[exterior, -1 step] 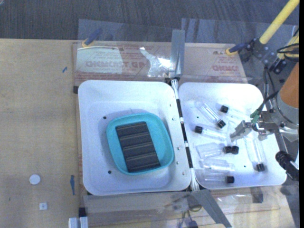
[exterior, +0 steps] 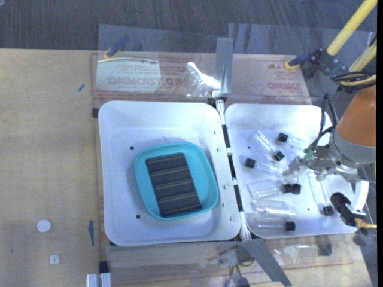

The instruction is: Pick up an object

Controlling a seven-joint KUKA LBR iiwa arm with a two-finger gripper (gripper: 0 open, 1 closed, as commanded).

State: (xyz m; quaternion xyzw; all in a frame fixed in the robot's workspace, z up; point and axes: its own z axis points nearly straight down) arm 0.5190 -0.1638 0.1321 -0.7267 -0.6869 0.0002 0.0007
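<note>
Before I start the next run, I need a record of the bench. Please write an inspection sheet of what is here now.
Surface: wooden bench, two white bins side by side.
Job's things: clear vials with black caps scattered in right bin.
Clutter: teal tray holding a dark ridged block, in left bin.
Gripper: gripper low over right bin among the vials.
Cables: black cables beside the arm.
Surroundings: yellow pole, grey floor.

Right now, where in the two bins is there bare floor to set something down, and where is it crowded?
Left bin: a bare white margin rings the teal tray, widest along the far edge. Right bin: a bare strip along the far wall. Its middle and near side are crowded with clear vials, and the arm hangs over its right side.
</note>
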